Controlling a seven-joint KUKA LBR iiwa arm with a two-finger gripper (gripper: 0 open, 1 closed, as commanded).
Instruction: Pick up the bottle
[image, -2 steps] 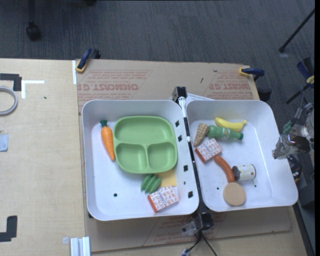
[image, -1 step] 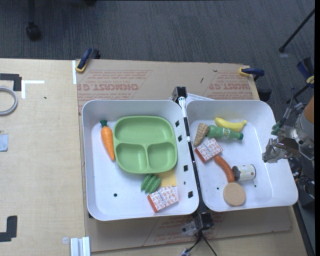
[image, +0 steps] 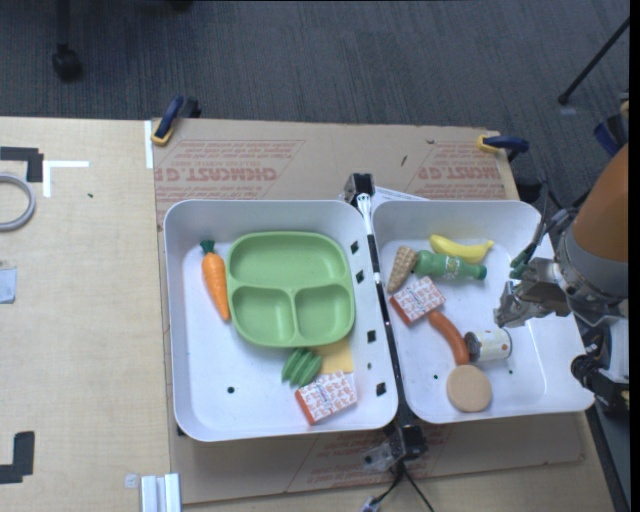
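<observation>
The green bottle (image: 450, 265) is lying in the right bin (image: 530, 390), just near of the banana (image: 461, 246) and right of the cone (image: 402, 266). The gripper (image: 512, 305) is hovering right of it, grasping nothing; its opening cannot be told.

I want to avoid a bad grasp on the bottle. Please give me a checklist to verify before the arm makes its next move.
1. Bottle location known: ok. The bottle lies on its side in the right bin.
2. Gripper over the bottle: not ok. The gripper is to the right of it and lower in the view.
3. Room around the bottle: not ok. The banana lies right behind it and the cone is at its left end.
4. Path to the bottle free: ok. Nothing lies between gripper and bottle.
5. Fingers ready: cannot tell.
6. Bottle held: not ok, not yet.
</observation>
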